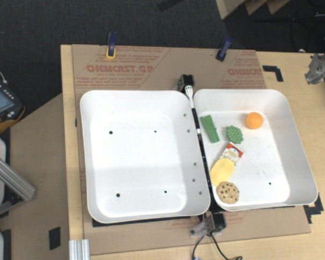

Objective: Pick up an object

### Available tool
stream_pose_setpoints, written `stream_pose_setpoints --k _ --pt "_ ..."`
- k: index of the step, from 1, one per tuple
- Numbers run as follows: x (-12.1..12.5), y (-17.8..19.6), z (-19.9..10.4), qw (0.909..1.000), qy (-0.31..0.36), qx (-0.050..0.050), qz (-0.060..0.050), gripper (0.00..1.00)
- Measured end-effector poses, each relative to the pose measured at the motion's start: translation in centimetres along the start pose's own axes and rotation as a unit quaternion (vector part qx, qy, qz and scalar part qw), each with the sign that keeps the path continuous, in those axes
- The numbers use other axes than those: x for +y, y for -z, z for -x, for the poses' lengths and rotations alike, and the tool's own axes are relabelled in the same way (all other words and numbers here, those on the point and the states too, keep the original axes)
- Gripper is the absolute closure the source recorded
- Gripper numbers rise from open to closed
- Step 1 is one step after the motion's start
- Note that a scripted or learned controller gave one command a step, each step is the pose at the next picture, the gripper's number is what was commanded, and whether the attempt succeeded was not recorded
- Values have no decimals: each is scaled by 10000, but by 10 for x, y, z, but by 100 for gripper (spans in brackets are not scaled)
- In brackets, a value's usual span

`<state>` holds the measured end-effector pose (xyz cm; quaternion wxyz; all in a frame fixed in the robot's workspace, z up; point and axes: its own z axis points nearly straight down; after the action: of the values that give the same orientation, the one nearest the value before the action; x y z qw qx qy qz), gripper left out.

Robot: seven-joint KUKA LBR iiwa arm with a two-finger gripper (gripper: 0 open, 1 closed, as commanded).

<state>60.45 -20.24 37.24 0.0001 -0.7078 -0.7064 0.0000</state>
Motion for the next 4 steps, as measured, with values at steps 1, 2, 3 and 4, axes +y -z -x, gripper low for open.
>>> stream_pose_setpoints --k 1,2,3,4 --pt "-74 -43 -7 10000 -7 9 -34 100" --pt "-127 -7 -4 10000 -2 1 0 100" --pt "-126 -89 -73 10000 42 23 -41 100" --pt "-124 -73 -68 10000 10 -10 23 100"
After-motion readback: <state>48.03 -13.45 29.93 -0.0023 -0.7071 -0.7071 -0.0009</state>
